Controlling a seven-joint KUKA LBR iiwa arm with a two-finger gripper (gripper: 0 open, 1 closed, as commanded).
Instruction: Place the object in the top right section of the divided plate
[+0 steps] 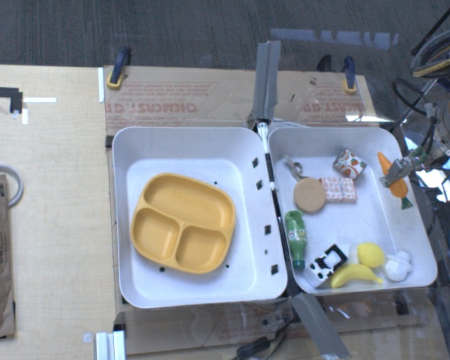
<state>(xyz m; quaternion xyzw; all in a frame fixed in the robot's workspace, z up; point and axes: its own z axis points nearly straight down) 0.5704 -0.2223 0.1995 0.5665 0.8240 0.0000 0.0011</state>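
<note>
A smooth yellow three-section plate [184, 223] is set in the left bin [127, 201]. The tool's [400, 169] opening cannot be told beside a carrot [394, 175].

red print on the cardboard sheet [210, 96] behind my bins, upside down, looks like "CHEMCAST GP", repeated on its right half, nothing else readable

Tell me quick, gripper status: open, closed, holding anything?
Gripper: at the right bin's far right rim, right by the carrot. Open or shut cannot be told from the camera view, and no hold is confirmed.
</note>
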